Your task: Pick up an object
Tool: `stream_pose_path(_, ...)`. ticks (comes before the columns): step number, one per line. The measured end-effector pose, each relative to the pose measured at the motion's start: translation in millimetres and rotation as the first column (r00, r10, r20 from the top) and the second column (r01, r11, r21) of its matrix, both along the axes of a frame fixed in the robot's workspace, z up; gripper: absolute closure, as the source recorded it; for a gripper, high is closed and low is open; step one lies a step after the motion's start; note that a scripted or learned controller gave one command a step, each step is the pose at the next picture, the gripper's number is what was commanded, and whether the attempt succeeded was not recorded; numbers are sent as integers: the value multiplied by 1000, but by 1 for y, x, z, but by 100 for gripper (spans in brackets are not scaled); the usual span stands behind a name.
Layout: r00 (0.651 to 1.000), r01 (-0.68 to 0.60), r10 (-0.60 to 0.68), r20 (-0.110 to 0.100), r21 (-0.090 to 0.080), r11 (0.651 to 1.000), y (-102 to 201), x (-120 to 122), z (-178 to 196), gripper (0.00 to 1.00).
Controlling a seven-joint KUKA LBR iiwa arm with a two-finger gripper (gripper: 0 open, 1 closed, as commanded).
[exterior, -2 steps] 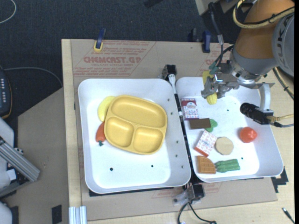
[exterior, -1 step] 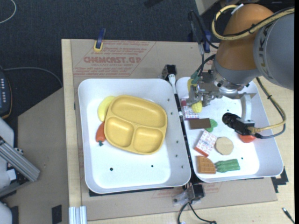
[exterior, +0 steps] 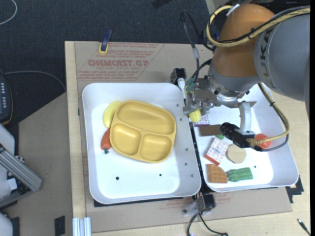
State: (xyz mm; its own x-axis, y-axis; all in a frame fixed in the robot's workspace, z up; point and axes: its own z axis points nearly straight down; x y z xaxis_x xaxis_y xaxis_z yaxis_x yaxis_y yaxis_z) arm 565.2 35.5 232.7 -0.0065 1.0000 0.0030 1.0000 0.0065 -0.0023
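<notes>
The grey arm with its orange band takes up the upper right, and its hand sits low over the inner edge of the right bin, close to the wall it shares with the left bin; whether it is spread or pressed together cannot be told, since the wrist body covers it. Left of the hand, well apart, a yellow compartment tray lies in the left bin with a banana-like yellow piece and a small orange-red carrot-like toy tucked along its far side from the hand. Touching or just below the hand is a small yellow thing, the likely target: bright, rounded, mostly hidden, so its shape is unclear. Further below the hand lie a brown flat piece, a red-and-white packet, a tan round disc, a waffle-like square and a green piece. The risk, as I judge it, is that the target sits so near the bin wall that the hand strikes the rim or nips only an edge, letting it slip free on the lift.
</notes>
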Motion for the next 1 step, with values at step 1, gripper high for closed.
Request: stream_pose_path(1,1000,4,-4,-1,-1,1000,10,-10,2,100)
